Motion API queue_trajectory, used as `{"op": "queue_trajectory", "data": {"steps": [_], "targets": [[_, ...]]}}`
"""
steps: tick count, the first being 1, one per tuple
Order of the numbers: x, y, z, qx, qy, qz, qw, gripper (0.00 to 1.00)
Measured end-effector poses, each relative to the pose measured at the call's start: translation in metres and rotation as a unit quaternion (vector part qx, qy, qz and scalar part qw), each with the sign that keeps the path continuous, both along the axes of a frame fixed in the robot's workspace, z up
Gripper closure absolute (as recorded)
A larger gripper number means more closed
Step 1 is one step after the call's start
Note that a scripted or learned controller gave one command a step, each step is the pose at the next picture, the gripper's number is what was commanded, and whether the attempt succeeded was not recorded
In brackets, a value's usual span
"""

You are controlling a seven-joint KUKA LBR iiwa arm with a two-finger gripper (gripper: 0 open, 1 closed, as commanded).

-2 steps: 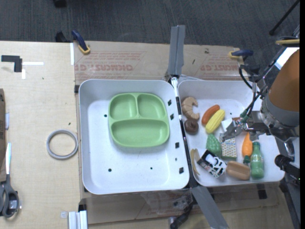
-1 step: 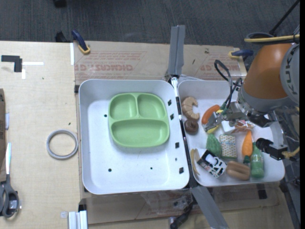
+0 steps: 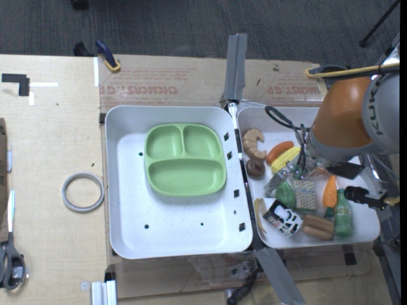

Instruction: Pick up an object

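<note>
Camera view shows the right bin (image 3: 375,237) full of small toy foods and other bits; a croissant (image 3: 255,142) lies at its back left, with a brown doughnut (image 3: 255,168) just in front of it; an orange and yellow piece (image 3: 282,154) lies to the right of those two; a green leafy piece (image 3: 285,192) and a speckled packet (image 3: 304,194) sit in the middle, touching each other; a carrot (image 3: 329,192) lies right of the packet, and a green bottle (image 3: 343,213) stands or lies just in front of the carrot; a hot dog (image 3: 318,227) is near the front wall, beside a black and white thing (image 3: 284,218); a pale banana shape (image 3: 260,213) lies along the left wall.

The tool (image 3: 289,173) is low among these things, right over the green leafy piece and the packet; it is too small and too crowded to see how far it is open or if it has hold of anything; I cannot tell; the grey arm (image 3: 346,116) with its orange band comes in from the right above the bin.

The left bin (image 3: 121,189) holds a green plate with three parts (image 3: 186,159); out on the worktop (image 3: 44,145) to the left lie a grey ring (image 3: 83,191) and scissors (image 3: 11,259).
</note>
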State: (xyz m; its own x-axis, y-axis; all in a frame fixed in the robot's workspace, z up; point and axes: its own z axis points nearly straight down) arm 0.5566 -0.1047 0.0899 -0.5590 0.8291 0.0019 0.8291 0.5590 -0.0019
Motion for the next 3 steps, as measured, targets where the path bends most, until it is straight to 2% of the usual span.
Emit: {"op": "queue_trajectory", "data": {"steps": [1,2,3], "targets": [[0.06,-0.032,0.001,-0.0005,-0.001,-0.143,0.9897,0.0],[0.06,-0.034,0.009,-0.0008,-0.001,-0.144,0.9895,1.0],[0.1,0.041,0.125,-0.0013,-0.001,-0.15,0.9887,1.0]]}}
